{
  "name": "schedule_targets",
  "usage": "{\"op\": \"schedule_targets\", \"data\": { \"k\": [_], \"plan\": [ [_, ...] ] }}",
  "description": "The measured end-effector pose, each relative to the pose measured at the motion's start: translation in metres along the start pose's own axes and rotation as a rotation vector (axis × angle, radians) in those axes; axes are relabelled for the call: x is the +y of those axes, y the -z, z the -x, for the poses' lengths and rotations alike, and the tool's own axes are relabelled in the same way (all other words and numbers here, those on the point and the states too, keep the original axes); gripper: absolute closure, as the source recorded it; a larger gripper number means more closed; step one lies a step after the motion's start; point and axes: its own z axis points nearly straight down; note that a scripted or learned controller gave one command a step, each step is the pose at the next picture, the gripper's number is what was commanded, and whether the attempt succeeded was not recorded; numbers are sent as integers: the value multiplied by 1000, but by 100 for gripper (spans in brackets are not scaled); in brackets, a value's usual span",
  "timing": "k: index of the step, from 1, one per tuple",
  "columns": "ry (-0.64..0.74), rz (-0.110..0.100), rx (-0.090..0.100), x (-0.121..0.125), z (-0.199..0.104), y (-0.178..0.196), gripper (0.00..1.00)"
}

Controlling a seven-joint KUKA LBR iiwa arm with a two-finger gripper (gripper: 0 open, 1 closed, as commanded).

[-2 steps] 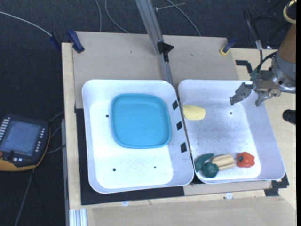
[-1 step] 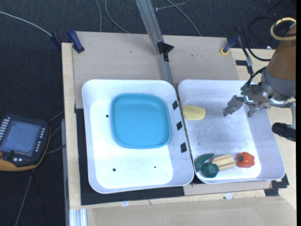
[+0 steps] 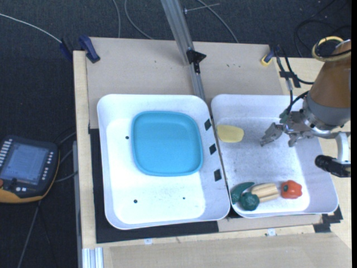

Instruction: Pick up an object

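My gripper (image 3: 281, 137) hangs over the middle of the right bin (image 3: 248, 161), its two fingers spread open with nothing between them. A yellow lemon-like piece (image 3: 230, 133) lies to its left, near the bin's left wall. Along the front wall of the same bin lie a green toy vegetable (image 3: 245, 196), a tan roll (image 3: 265, 191) and a red tomato-like piece (image 3: 290, 189), all well below the gripper. The left bin (image 3: 114, 166) holds a blue square plate (image 3: 167, 143).
A metal bar (image 3: 179, 29) slants down from the top to the gap between the bins. A handheld pendant (image 3: 25, 167) lies on the floor at left. Cables run across the dark floor behind the bench. Blue clamps (image 3: 87, 48) grip the bench's far corners.
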Motion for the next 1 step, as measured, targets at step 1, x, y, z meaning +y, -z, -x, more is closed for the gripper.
{"op": "schedule_targets", "data": {
  "k": [1],
  "plan": [
    [1, 5, -1, 1, 0, 13, 100]
  ]
}}
